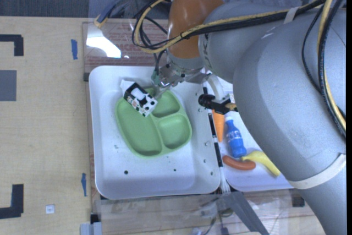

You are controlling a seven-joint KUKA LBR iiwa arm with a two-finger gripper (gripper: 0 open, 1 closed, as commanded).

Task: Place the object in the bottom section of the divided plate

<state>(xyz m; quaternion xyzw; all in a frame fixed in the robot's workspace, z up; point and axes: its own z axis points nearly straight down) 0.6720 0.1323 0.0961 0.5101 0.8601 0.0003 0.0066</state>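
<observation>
Hovering over the upper rim of the green divided plate (154, 126) in the left bin (110, 173), the gripper (160, 81) sits just above a black-and-white toy (139, 99) that looks like a small cow. Whether the gripper is clamped, apart or together cannot be told, since the arm hides it. The toy rests at the plate's top left edge, so the placement appears unfinished or misplaced. A blue bottle (235, 139), carrot (219, 125) and banana (263, 162) lie in the right bin.
</observation>
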